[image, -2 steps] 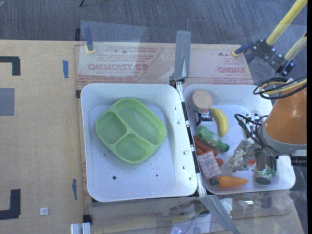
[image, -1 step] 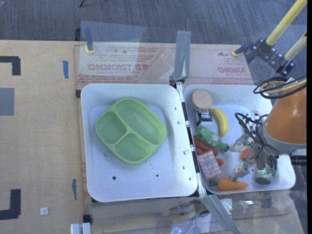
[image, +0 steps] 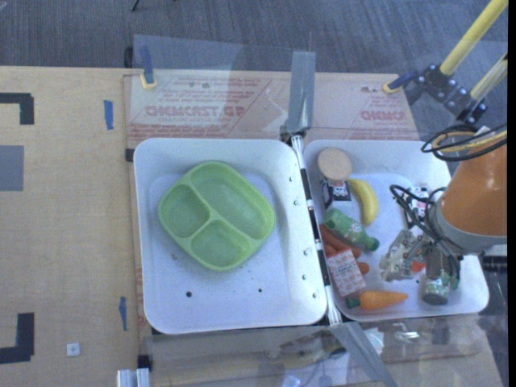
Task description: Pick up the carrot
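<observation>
1. Orange carrot [image: 382, 300] lies in the right bin [image: 476, 297], near its front edge, lengthwise left to right, thick end toward the arm.
2. Arm [image: 477, 196] enters from the right; its orange band sits over the right bin's right side.
3. Gripper [image: 413, 256] hangs over the right bin, above and to the right of the carrot. Metal finger parts point down and left. Whether the pincer is open or closed: cannot tell, the parts blur together with clutter beneath.
4. Nothing is visibly clamped in the pincer. Contact with any item: cannot tell.
5. Small can [image: 436, 289] stands just right of the carrot, under the wrist.
6. Other right-bin contents: banana [image: 367, 201] toward the back, round tan lid [image: 334, 164] at the back left, green bottle [image: 351, 228] mid-bin, red-and-white packet [image: 345, 272] just left of the carrot.
7. Left bin [image: 161, 297] holds a green plate [image: 216, 214] with three compartments, set toward the back left.
8. Carrot and gripper are near each other, apart.
</observation>
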You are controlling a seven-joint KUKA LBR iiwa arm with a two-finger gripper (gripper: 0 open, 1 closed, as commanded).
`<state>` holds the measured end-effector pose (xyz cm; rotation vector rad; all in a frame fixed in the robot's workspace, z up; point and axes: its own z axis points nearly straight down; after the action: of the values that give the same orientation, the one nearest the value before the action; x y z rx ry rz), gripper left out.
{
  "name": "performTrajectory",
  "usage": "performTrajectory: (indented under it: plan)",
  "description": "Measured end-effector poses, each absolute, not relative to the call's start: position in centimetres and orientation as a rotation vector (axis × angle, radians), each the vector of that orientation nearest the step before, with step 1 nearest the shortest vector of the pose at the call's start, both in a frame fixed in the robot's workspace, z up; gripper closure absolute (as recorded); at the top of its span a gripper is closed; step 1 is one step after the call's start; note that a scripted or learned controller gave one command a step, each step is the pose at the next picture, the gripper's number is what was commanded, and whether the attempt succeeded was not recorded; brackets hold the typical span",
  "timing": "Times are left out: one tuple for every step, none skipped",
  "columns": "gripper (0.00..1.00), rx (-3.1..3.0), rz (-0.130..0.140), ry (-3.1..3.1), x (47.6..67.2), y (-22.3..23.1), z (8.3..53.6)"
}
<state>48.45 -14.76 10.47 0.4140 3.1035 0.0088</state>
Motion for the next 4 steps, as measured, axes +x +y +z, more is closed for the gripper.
performTrajectory:
  plan:
    - [1.00,1.125,0.000,2.936,48.3,-17.0,18.1]
    - [1.00,1.127,-0.001,2.937,48.4,-17.1,18.8]
    - [0.00,1.127,-0.001,2.938,48.4,-17.1,18.8]
    - [0.00,0.693,0.002,3.038,48.8,-13.5,9.0]
